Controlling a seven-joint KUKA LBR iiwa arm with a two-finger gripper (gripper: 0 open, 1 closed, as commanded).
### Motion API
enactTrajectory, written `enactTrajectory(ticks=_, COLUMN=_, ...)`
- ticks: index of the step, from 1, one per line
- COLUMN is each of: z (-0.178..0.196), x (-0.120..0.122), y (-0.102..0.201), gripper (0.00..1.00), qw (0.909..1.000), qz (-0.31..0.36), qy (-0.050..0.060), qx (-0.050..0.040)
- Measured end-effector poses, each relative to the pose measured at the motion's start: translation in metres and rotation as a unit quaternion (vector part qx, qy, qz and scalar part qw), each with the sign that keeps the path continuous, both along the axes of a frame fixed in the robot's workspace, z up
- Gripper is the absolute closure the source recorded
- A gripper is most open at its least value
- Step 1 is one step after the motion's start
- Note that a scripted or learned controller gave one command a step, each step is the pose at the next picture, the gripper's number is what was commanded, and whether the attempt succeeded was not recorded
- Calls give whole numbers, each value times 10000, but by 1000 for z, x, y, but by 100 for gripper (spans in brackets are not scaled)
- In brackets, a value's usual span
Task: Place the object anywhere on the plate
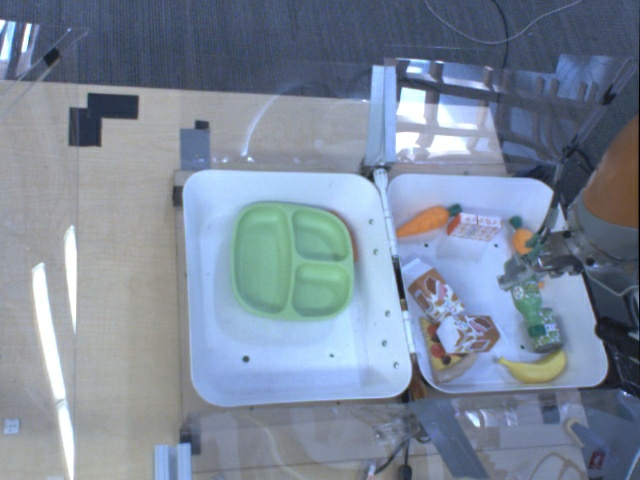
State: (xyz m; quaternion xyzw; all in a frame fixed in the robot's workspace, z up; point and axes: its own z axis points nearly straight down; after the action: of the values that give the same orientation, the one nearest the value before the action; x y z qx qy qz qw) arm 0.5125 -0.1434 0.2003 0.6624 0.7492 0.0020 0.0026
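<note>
A: Pale wooden desk, two white bins. Where's the object?

B: Green bottle, right bin's right edge, under the hand; grip state unclear.

A: Handling?

B: Probably light, slippery; grasp mid-body. Plate lies in the left bin.

Lab: robot bench, white bins

You see the arm cut off at the right edge. Its claw covers the top of the green bottle, its fingers too small to read.
</note>
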Motion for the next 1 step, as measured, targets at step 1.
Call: enactTrajectory(ticks=1, z=-15, x=9, y=63, gripper=100, qw=9954, qz=958, qy=6, qx=-3)
